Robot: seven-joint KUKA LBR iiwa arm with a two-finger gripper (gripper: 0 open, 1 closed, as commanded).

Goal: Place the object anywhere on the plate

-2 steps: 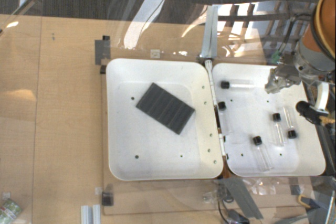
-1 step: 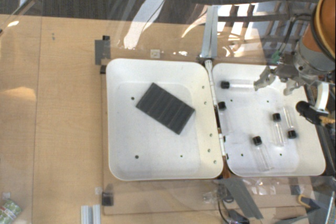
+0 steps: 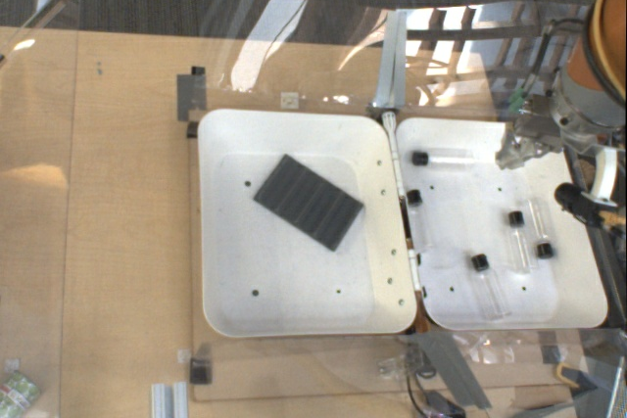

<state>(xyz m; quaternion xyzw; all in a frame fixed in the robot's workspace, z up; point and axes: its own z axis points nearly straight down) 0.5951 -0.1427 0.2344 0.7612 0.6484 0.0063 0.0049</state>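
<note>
Looking down, you see a dark plate (image 3: 309,202) in the left bin (image 3: 225,299), clear vials (image 3: 526,235) in the right bin (image 3: 588,313); gripper (image 3: 516,150) hovers there, grip unclear.

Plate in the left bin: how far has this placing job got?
Nothing looks done: the dark ribbed plate in the left bin carries nothing. The clear vials with black caps lie in the right bin. The gripper is over that bin's far right corner. Picking and placing are both left.
</note>
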